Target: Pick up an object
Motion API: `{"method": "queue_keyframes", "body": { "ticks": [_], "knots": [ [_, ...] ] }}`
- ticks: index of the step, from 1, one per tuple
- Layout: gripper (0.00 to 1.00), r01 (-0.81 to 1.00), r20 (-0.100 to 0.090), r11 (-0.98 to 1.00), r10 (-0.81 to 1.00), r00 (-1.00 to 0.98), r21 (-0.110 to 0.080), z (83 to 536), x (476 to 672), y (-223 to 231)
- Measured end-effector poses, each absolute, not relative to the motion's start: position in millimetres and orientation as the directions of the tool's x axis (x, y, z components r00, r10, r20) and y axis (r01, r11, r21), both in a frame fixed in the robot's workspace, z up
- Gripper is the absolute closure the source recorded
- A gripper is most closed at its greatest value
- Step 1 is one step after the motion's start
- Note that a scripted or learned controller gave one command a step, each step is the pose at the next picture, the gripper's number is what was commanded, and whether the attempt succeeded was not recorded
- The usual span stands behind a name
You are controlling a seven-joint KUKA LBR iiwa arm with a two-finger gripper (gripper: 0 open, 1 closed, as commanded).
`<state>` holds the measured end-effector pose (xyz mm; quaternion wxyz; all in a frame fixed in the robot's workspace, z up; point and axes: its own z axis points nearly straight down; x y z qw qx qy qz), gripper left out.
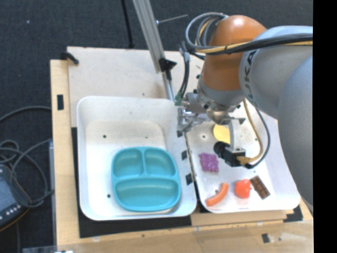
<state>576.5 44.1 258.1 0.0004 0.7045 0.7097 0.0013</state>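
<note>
Purple grapes [209, 162] lie near carrot [217, 194], tomato [242, 188], brown bar [259, 187]

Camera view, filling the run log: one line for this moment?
arm: over right bin | claw: near bin divider | blue tray: left bin | held: unclear

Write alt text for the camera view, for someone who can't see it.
A grey robot arm with an orange band reaches from the right over the right shallow white bin, which holds a purple lumpy toy, an orange carrot-shaped toy, an orange-red round toy and a brown block. The left white bin holds a teal divided plastic tray.
</note>
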Motion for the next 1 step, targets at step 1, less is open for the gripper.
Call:
{"method": "queue_keyframes", "body": {
  "ticks": [1],
  "knots": [
    [1.0,1.0,0.0,0.006,1.0,-0.006,0.001,242.7,610.1,88.7]
  ]
}}
